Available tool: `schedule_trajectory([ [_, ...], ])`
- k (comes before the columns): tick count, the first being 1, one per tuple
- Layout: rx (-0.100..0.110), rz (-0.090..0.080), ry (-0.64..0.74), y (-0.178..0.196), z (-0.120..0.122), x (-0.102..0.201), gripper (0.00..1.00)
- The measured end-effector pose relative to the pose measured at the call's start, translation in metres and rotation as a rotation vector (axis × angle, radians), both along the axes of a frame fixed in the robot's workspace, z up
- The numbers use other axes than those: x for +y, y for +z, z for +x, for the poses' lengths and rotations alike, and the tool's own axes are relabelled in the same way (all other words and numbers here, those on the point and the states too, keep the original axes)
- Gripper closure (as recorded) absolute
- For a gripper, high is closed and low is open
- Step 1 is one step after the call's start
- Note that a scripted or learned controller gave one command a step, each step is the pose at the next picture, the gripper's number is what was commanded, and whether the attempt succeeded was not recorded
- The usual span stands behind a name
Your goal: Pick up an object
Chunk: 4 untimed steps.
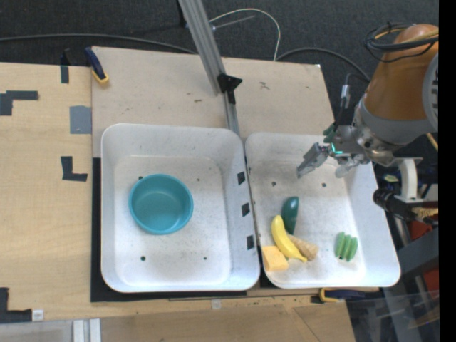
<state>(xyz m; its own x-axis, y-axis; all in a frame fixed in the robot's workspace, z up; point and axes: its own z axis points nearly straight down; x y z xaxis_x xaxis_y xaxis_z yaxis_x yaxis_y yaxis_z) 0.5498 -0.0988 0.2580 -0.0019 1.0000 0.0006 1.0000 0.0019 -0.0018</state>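
Several small objects are lying in the near part of the right bin (pixel 370 191): a yellow banana (pixel 283 239), a dark green piece (pixel 289 209) touching its upper end, an orange block (pixel 274 258), a tan piece (pixel 305 248) and a green pepper (pixel 346 246) off to the right. My end effector (pixel 322 159) is hovering over the far part of that bin, well apart from them, holding nothing; I cannot tell how wide it is standing. The left bin (pixel 114 191) is holding a teal bowl (pixel 161 204).

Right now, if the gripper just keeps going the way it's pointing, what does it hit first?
The gripper points down and toward the view's left, over the right bin. Going straight on, it would probably meet that bin's bare floor first, short of the dark green object. Depth is hard to judge from this slant.
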Motion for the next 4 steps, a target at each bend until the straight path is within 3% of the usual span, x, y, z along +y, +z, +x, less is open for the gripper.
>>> schedule_trajectory([
  [3, 0.007, 0.001, -0.001, -0.164, -0.01, -0.002, 0.0],
  [4, 0.004, 0.0, 0.001, -0.151, -0.009, -0.002, 1.0],
])
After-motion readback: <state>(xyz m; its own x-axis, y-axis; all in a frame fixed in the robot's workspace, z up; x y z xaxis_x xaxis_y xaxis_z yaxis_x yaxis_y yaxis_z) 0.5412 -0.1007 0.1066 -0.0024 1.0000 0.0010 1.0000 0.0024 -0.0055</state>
